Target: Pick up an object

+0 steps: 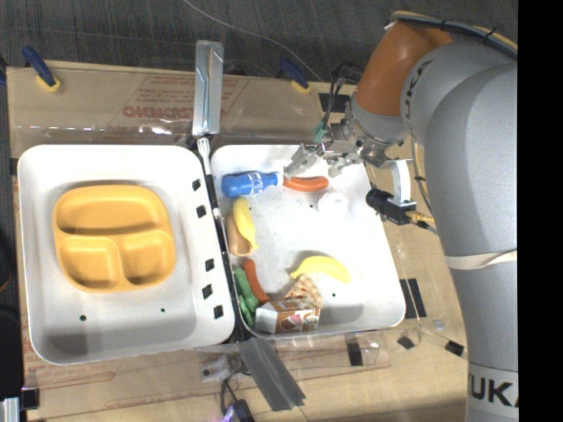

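My gripper (318,163) hangs over the back of the right bin (374,236), its fingers spread open with nothing between them. Just below it lies an orange-red sausage (305,183). Left of the sausage a blue bottle (249,184) lies on its side. A small white piece (332,203) rests a little in front of the gripper. Further forward are a yellow banana (322,269), a hot dog in a bun (242,227), a red stick-shaped item (255,280), a green item (243,294) and a printed snack box (295,313).
The left bin (35,236) holds a yellow divided tray (114,236). A metal bar (208,86) stands behind the wall where the bins meet. The grey arm (466,148) fills the right side, beside the right bin.
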Controlling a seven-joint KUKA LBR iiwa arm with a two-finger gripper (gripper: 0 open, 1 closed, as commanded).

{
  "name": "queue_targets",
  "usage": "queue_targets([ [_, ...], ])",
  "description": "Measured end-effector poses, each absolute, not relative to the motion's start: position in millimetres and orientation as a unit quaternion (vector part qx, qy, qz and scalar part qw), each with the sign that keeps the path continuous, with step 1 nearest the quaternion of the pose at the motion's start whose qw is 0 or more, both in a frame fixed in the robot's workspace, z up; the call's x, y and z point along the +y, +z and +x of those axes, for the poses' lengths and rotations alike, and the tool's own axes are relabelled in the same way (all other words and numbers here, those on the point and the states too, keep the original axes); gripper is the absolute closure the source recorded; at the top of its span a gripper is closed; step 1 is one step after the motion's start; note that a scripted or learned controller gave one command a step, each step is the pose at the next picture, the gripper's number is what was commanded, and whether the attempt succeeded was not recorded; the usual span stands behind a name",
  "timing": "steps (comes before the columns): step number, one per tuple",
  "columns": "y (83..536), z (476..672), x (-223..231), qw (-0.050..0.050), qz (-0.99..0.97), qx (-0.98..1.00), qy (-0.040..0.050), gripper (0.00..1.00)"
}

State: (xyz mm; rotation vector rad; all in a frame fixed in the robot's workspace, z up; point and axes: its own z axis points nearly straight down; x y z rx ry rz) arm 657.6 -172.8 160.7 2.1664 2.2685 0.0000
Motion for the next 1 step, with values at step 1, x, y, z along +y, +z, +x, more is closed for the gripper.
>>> queue_targets([
  [1, 101.7, 660.0, -156.4, 0.004, 0.649, 0.761, 0.0006, 0.00],
])
